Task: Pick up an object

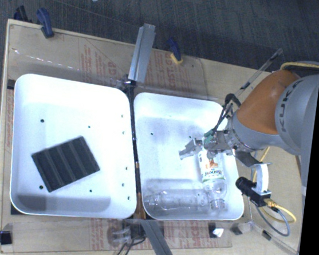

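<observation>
While the gripper hangs in the right bin, its opening impossible to judge, just beside the small labelled bottle, its descent could nudge that bottle against the clear bottle

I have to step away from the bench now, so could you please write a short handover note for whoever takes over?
Gripper: over the right bin, beside the small labelled bottle; nothing seen between its fingers.
Things: small labelled bottle and a clear plastic bottle lie in the right bin; dark ridged panel lies in the left bin.
Done: no pick yet.
Left: grasp an object and lift it.
</observation>
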Available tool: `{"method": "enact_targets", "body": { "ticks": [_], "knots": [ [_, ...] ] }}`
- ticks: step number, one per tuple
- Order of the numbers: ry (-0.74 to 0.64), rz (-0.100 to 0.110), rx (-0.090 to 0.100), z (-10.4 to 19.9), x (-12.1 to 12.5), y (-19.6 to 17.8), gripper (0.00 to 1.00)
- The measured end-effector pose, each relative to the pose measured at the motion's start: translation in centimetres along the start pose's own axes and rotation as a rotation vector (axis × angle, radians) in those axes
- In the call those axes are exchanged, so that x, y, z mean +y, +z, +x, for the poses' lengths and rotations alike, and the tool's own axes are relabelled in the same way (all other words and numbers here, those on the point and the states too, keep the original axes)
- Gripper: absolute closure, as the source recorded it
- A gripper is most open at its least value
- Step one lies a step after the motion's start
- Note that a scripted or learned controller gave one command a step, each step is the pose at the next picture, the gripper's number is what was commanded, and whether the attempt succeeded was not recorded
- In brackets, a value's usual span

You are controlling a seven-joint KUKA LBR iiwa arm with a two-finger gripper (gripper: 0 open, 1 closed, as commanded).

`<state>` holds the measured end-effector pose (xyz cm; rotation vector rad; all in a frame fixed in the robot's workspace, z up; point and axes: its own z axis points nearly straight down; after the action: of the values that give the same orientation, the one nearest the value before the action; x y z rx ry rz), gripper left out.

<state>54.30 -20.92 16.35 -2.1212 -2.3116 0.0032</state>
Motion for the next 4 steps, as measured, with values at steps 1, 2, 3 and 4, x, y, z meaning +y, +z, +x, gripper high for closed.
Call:
{"method": "enact_targets", "body": {
  "ticks": [1, 2, 3, 4],
  "knots": [
    [0.0, 0.0, 0.0, 0.0, 0.0, 0.0, 0.0],
    [-0.236, -0.006, -0.004, 2.1, -2.8, -6.3, 0.0],
    [-0.109, -0.002, -0.002, 0.0, 0.7, 0.0, 0.0],
    [-0.109, -0.003, -0.002, 0.0, 0.7, 0.0, 0.0]
  ]
}}
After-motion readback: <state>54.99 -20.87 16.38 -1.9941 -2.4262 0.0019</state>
